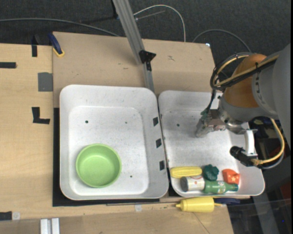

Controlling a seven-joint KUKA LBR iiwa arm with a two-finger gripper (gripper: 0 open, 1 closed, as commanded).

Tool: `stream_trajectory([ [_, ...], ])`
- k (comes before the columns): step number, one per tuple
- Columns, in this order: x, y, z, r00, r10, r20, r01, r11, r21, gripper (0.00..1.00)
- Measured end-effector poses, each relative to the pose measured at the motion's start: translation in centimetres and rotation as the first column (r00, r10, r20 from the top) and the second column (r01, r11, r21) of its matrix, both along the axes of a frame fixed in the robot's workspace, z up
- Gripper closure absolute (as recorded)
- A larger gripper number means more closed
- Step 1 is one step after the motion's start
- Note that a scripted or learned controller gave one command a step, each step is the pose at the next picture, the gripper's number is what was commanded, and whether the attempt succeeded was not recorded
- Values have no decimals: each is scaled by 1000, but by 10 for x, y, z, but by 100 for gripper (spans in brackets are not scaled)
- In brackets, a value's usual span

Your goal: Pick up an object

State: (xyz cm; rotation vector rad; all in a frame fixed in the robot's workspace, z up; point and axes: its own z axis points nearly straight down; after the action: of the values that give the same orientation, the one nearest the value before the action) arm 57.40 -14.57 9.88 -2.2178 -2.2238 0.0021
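Over right bin [185, 106], fingers [203, 129] low.

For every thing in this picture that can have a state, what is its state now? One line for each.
Round green plastic bowl: upright, lying in the left white bin.
Green plastic bottle: lying on its side in the right white bin.
Yellow corn cob toy: lying flat, near the front wall.
Yellow plastic bottle: lying on the bench, outside the bins.
Two-finger gripper: low over the right bin, holding nothing visible.
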Motion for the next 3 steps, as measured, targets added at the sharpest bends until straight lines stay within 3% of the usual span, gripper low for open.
stream_trajectory([
  [3, -6, 1, 156, 1000, -1, 5, 1, 1000, -1, 100],
])
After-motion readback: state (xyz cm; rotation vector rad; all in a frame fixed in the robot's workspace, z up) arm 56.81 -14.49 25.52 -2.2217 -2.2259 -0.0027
